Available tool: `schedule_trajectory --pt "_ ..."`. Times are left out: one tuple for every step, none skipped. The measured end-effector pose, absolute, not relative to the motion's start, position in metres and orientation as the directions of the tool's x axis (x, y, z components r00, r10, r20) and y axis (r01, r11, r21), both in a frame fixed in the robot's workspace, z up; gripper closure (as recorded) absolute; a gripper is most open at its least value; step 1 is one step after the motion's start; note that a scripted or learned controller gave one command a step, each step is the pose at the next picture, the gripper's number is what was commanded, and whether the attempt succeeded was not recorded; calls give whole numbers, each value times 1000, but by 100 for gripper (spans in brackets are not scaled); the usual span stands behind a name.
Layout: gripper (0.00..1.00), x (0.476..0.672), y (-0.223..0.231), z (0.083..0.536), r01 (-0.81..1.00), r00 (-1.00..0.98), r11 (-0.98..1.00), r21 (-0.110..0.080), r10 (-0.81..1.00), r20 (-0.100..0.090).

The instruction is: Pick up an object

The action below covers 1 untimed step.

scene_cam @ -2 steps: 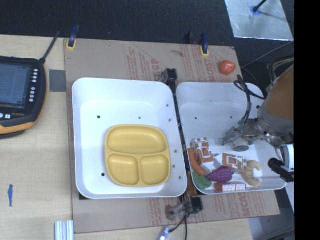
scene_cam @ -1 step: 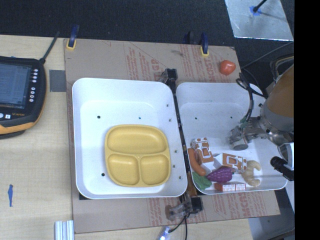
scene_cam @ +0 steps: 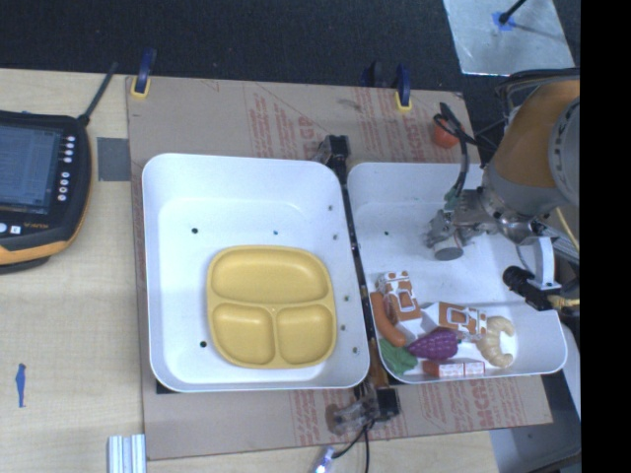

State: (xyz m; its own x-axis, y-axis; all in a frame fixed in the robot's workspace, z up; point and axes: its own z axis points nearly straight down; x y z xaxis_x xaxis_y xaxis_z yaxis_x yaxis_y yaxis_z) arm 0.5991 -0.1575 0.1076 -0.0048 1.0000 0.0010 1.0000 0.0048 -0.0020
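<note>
My arm point(scene_cam: 532, 156) comes in from the right, its orange band at the far right and the grey wrist angled down and left. My gripper point(scene_cam: 446, 240) hangs low at the end, tilted left, with nothing seen in it.

Grey arm with an orange band

The arm point(scene_cam: 537, 156) shows a broad rounded orange band over a pale grey casing; below it sits a metallic silver wrist block with dark fittings, and the gripper point(scene_cam: 446, 239) ends in a small grey, perhaps cylindrical, tip. A thin black cable loops beside it, and a white bracket carries a black knob
</note>
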Motion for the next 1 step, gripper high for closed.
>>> schedule_trajectory --pt "100 577 -67 193 1000 -6 6 -1 1000 2"
